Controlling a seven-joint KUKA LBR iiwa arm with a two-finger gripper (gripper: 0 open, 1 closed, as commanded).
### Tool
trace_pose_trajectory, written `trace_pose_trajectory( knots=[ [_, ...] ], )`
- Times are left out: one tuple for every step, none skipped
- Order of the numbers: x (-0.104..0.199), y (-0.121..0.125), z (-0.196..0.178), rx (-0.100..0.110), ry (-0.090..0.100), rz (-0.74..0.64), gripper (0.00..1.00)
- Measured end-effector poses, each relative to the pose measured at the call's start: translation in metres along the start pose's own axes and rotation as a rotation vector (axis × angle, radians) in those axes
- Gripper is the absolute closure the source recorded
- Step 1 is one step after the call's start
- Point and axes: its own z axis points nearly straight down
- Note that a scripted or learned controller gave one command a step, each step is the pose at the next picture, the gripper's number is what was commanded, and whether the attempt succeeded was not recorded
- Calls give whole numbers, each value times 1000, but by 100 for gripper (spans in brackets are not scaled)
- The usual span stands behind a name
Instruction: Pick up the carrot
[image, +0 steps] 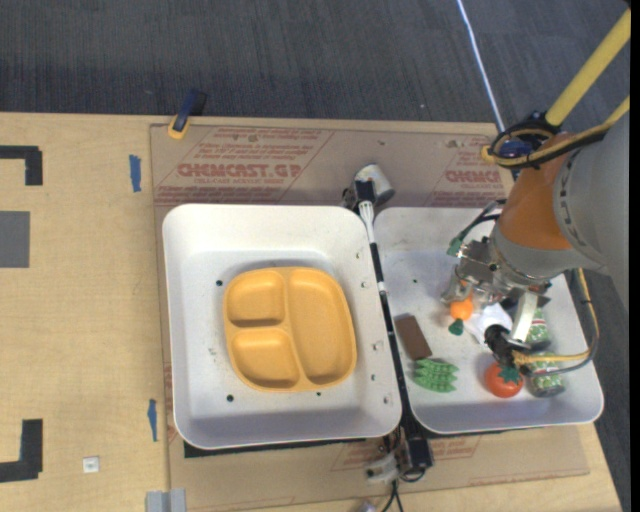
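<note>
Carrot (460, 309): small orange piece in right bin (420, 235), lying directly under the gripper (470, 298), at its left edge. Long axis indiscernible. Gripper's spread: could not be told.

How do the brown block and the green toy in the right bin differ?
The brown block is a plain, smooth-edged rectangle; the green toy is bumpy and ragged in outline. The brown block lies nearer the bins' divider and farther up the view; the green toy sits below it. Both lie flat on the right bin floor.
</note>
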Motion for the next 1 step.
trace_pose_trajectory(
  knots=[
    [19,-8,-140,7,-2,278,100]
  ],
)
